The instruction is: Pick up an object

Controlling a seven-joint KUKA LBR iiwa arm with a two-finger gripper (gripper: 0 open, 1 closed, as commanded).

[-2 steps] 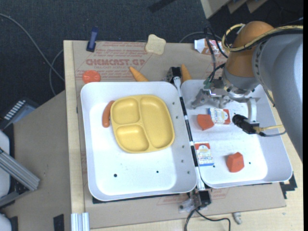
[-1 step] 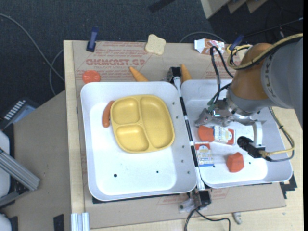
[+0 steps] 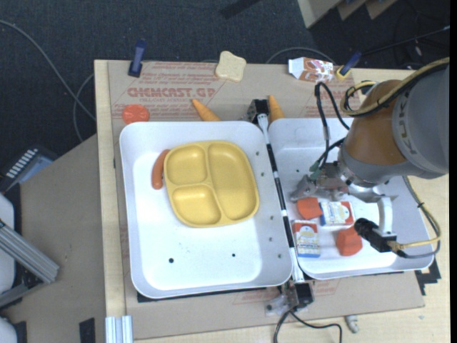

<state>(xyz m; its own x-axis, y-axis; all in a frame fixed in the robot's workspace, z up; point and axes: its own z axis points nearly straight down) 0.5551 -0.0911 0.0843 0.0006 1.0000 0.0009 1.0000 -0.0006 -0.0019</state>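
The right bin [image 3: 300, 138] holds several small items. An orange piece [image 3: 308, 208] lies beside a white packet with red print [image 3: 336, 214]. In front of them sit a small red and white carton [image 3: 307, 239] and a red-orange chunk [image 3: 349, 244]. My gripper [image 3: 314, 184] hangs low over the right bin, just above the orange piece and the packet, on the grey arm with its orange band [image 3: 371, 131]. The wrist hides part of the bin floor behind it.
The left bin [image 3: 143, 241] carries a yellow divided plate [image 3: 211, 183] with a red sausage [image 3: 157, 170] at its left. On the bench behind lie a bread slice [image 3: 230, 65], two carrots [image 3: 205, 111], an orange disc [image 3: 133, 113], a blue clip [image 3: 136, 58] and a snack wrapper [image 3: 312, 68].
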